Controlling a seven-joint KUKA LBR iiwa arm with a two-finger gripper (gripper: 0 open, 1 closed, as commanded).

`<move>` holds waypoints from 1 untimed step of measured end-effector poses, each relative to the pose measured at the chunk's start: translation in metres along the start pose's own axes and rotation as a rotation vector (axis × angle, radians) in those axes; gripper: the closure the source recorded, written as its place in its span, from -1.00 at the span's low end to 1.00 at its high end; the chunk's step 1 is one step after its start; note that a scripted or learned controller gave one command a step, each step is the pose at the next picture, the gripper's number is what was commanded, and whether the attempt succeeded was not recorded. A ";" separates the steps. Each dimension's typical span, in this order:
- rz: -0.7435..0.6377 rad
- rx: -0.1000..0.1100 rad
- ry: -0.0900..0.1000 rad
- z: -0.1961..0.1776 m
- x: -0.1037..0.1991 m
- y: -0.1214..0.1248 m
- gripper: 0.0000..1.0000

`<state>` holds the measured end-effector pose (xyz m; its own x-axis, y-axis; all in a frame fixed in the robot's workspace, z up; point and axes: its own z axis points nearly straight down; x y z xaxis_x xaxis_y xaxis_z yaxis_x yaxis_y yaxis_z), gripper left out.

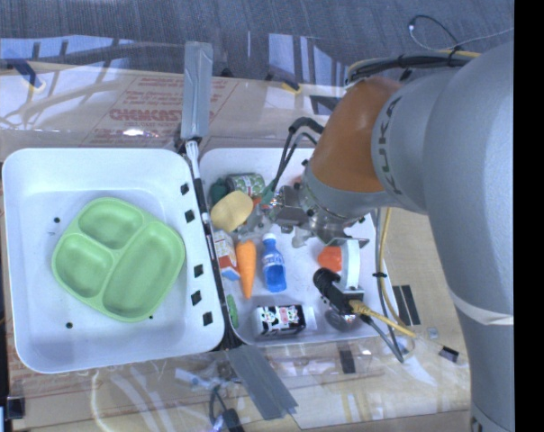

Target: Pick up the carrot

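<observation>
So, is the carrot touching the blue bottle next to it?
Apart. In the camera view, a thin strip of white bin floor shows between the carrot and the blue bottle, which lie side by side in the right bin.

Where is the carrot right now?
The carrot lies in the right bin, near its left wall, just left of the blue bottle and below the yellow lemon.

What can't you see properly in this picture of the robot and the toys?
- Right bin: the arm covers much of its far right part, camera view.
- Orange-and-white thing: half hidden under the arm.
- Green can: partly behind the yellow toy; label too small to read.
- Carrot: fully visible.
</observation>
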<state>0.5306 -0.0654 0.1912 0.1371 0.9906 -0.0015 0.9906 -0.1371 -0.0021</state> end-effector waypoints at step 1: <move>0.172 0.007 0.001 0.074 -0.033 0.004 -1.00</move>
<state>0.5300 -0.0985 0.1175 0.3050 0.9524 -0.0015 0.9523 -0.3050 -0.0087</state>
